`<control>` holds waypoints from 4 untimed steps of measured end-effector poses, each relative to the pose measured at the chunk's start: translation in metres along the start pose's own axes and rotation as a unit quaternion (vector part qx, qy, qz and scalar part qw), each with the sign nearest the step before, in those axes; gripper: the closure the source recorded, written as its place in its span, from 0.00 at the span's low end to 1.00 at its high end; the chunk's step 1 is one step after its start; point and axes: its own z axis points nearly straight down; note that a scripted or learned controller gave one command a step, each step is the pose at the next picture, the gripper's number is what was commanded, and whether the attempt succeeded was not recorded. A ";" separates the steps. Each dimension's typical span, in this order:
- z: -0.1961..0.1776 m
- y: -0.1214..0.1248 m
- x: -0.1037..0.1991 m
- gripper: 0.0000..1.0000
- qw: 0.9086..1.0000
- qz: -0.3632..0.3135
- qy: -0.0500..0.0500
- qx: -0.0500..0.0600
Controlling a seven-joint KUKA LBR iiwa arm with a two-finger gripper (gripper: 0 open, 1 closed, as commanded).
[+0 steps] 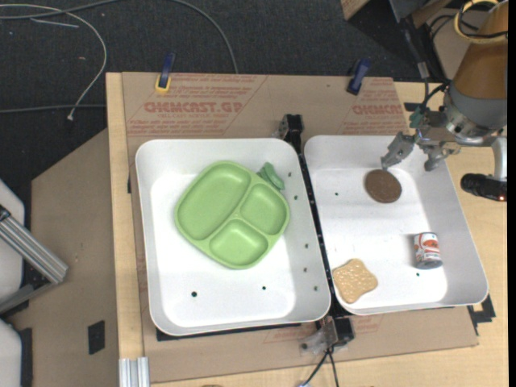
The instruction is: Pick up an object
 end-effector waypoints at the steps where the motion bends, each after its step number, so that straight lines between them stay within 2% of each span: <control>1: -0.009 0.003 0.000 0.00 1.000 -0.002 -0.001 -0.008; 3: 0.086 0.009 -0.005 0.00 1.000 -0.001 -0.001 -0.006; 4: 0.112 0.009 -0.005 0.00 1.000 -0.002 -0.001 -0.006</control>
